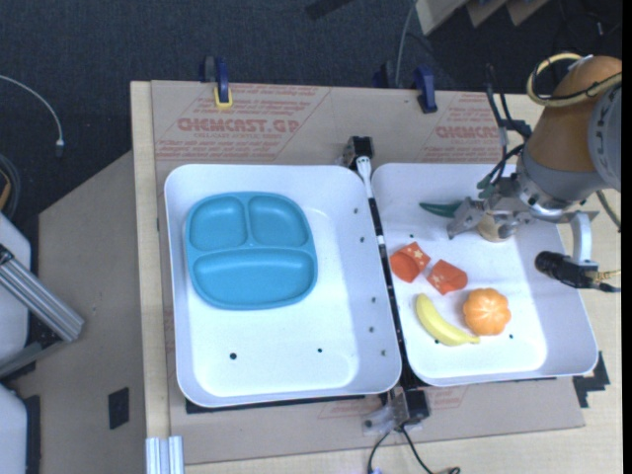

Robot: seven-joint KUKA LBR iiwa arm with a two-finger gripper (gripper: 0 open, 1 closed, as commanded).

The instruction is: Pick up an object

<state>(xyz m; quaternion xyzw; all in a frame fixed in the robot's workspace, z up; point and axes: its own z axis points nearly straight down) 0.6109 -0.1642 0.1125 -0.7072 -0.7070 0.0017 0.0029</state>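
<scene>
In the right bin [563, 349], my gripper [489, 221] hangs low over the far middle. A dark green pointed thing [438, 206] lies just to its left, its right end hidden under the gripper. A small tan round thing [491, 229] sits right at the gripper's tip; whether it is held is unclear. Nearer the front lie two red pieces [409, 261] [446, 276], a yellow banana [441, 322] and an orange [486, 311].
The left bin [286, 363] holds a blue divided plate [252, 249] in its far left part. A black divider rail [379, 245] runs between the bins. The grey and orange arm [573, 126] comes in from the upper right.
</scene>
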